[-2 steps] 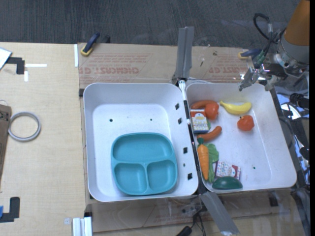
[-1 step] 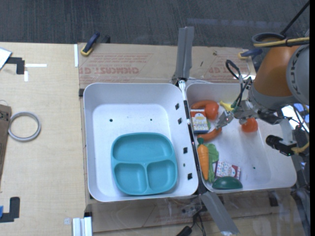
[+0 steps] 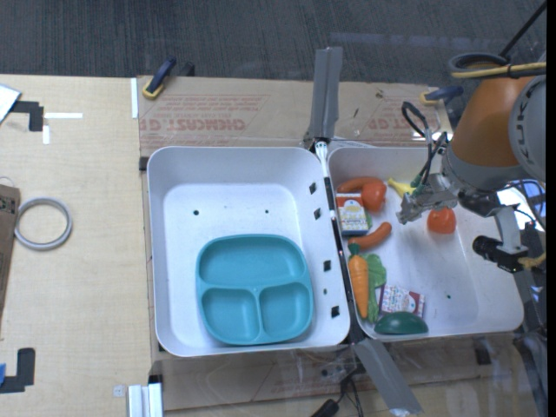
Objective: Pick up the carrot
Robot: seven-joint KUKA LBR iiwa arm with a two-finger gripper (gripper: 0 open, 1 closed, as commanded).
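Observation:
The carrot (image 3: 358,284), orange with a green top, lies lengthwise along the left wall of the right bin (image 3: 486,315), near its front. My gripper (image 3: 415,205) hangs over the middle of that bin, up and to the right of the carrot and well apart from it. It sits beside a red tomato (image 3: 441,221). Nothing shows between its fingers.
The right bin also holds a red pepper (image 3: 369,191), a small red-and-white box (image 3: 352,215), a sausage (image 3: 373,235), a yellow piece (image 3: 399,186), a packet (image 3: 400,301) and a dark green item (image 3: 400,324). A teal divided plate (image 3: 254,287) lies in the left bin (image 3: 174,259).

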